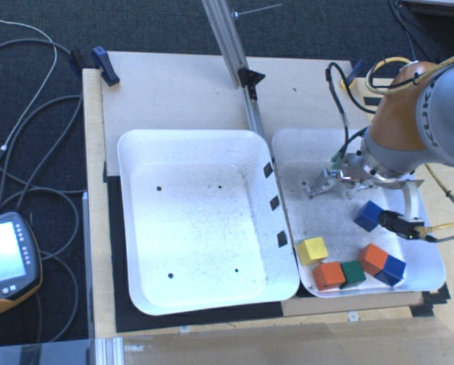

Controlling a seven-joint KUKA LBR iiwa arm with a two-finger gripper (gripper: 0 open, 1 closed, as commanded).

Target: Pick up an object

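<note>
The arm's jaws (341, 175) hang over the right bin (303, 226); I cannot tell their state. A blue block (369, 215) lies just beside them at lower right, 5 blocks near the bottom rim. A descent might strike bare floor.

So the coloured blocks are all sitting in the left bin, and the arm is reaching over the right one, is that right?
Not quite. The camera view shows the coloured blocks in the right bin, not the left bin. The arm is indeed reaching over the right one.
</note>
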